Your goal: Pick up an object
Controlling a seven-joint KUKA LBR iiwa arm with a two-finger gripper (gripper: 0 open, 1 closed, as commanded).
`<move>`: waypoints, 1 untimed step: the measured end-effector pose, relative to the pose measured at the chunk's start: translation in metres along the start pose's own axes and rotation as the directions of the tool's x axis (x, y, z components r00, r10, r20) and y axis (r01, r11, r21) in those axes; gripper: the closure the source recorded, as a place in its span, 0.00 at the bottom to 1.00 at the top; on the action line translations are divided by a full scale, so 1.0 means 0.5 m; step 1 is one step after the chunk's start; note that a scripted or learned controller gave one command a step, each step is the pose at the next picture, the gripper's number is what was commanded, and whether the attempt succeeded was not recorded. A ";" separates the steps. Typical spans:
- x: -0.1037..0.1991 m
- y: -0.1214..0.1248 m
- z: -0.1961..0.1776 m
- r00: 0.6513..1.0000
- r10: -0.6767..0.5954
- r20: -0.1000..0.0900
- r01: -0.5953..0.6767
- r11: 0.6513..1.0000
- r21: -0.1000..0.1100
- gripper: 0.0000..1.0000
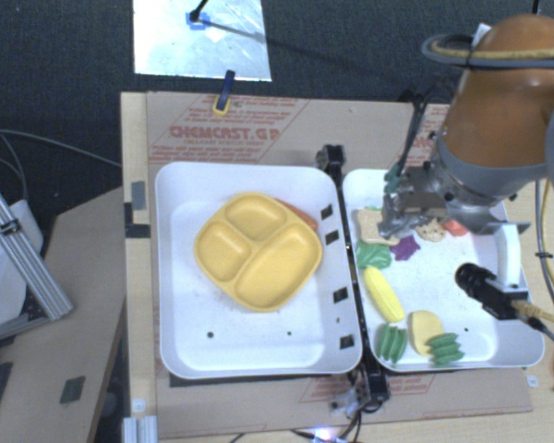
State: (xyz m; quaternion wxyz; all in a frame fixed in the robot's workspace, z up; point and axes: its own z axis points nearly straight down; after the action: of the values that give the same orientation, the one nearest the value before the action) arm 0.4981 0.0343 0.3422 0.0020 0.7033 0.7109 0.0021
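Tool (394, 225) over R bin (512, 344); corn (383, 293), purple toy (405, 247) beside.

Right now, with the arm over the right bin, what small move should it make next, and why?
Probably lower straight down a little. The pincer hangs at the right bin's upper left, close above the purple toy and a pale piece. Nothing shows between its fingers, so a short descent should come before any closing.
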 end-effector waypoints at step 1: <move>-0.076 0.008 0.153 1.000 0.014 0.002 -0.014 1.000 0.011 1.00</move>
State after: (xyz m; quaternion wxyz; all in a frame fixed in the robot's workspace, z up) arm 0.5029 -0.0038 0.2656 -0.0013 0.7083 0.7059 -0.0024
